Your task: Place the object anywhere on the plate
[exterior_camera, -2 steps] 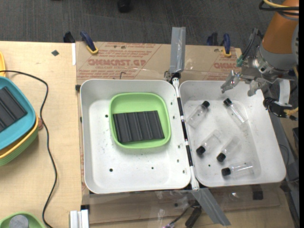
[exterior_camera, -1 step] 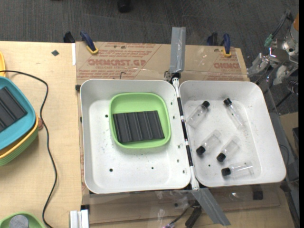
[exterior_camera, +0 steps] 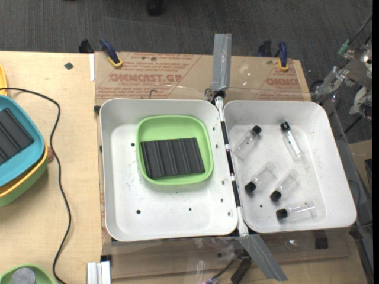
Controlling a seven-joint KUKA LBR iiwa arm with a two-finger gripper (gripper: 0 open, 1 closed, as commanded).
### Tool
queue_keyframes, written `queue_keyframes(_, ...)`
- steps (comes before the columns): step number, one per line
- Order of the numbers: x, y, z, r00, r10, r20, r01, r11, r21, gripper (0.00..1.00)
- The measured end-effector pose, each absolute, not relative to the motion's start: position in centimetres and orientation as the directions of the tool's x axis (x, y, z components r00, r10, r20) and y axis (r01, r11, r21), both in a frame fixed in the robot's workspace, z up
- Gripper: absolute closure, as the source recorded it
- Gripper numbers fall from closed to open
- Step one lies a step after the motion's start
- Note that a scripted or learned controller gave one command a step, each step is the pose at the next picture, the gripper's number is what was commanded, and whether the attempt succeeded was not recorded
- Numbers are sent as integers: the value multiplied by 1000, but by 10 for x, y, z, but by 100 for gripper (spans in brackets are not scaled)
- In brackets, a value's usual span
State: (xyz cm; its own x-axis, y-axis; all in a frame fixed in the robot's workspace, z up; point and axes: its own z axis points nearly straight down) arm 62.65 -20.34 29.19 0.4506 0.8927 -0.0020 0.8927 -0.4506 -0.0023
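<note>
A square green plate [exterior_camera: 174,123] sits in the left bin [exterior_camera: 118,176], toward its back. A dark ribbed rectangular pad [exterior_camera: 173,157] lies flat on the plate and covers most of its floor. Several clear plastic vials with black caps lie scattered in the right bin [exterior_camera: 331,158]: one [exterior_camera: 247,139] near the back left, a long one [exterior_camera: 290,139] at the back, two [exterior_camera: 260,179] [exterior_camera: 285,187] in the middle, and one [exterior_camera: 295,210] near the front wall.
Stacked teal and green dishes [exterior_camera: 18,152] sit on the wooden bench at the far left, with a black cable [exterior_camera: 59,158] curving past them. Behind the bins lies clamped cardboard [exterior_camera: 154,76]. Metal fittings [exterior_camera: 349,70] stand at the right edge.
</note>
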Motion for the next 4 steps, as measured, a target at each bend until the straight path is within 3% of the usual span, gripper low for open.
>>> queue_keyframes(1,647,-203,313,615,789,-3,789,-615,-1,0)
queue_keyframes(2,654,-214,336,792,611,-4,611,-792,-2,0)
queue_keyframes(4,652,-221,353,973,231,-4,231,-973,-1,0)
